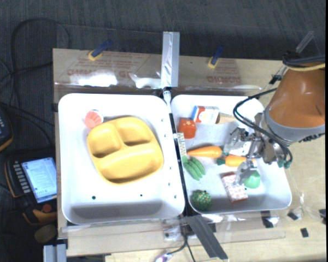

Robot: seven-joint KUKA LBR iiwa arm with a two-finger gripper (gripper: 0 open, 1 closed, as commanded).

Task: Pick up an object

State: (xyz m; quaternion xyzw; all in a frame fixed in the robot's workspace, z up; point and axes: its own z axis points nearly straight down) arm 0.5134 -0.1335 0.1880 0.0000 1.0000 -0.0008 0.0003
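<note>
Your gripper [247,165] sits low in the right bin [279,201], among the toys along its right side; whether it is open or closed you cannot tell, nor whether it has anything; a green piece [252,180] lies just below it, touching or nearly so; the carrot [205,152] lies to its left, long axis running left to right.

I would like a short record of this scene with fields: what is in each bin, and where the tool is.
left bin: yellow divided plate, small pink object at its upper left
right bin: carrot, red item, white and orange box, green pods, dark green round item, red patterned packet, green item
tool: over the right bin, near the green item
holding: cannot tell
</note>
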